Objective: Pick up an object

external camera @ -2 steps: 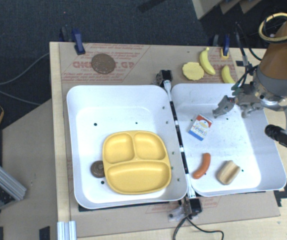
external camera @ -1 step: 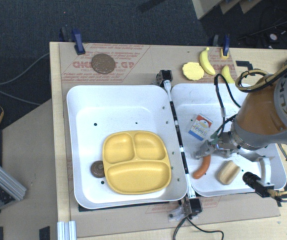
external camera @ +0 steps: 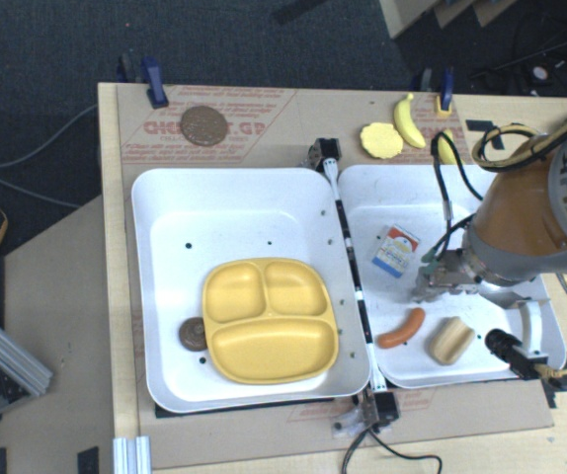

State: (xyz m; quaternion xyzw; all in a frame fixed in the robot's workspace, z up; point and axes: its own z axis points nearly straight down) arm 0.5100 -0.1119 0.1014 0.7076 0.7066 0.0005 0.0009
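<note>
In the right bin (external camera: pixel 521 363), the gripper (external camera: pixel 440 282) is held low over the white floor, just above a sausage (external camera: pixel 401 329) and a bread roll (external camera: pixel 450 341); a small carton (external camera: pixel 395 251) lies to its left. Whether the jaws are apart cannot be told. A yellow tray (external camera: pixel 267 319) is seen in the left bin (external camera: pixel 165 225).
</note>
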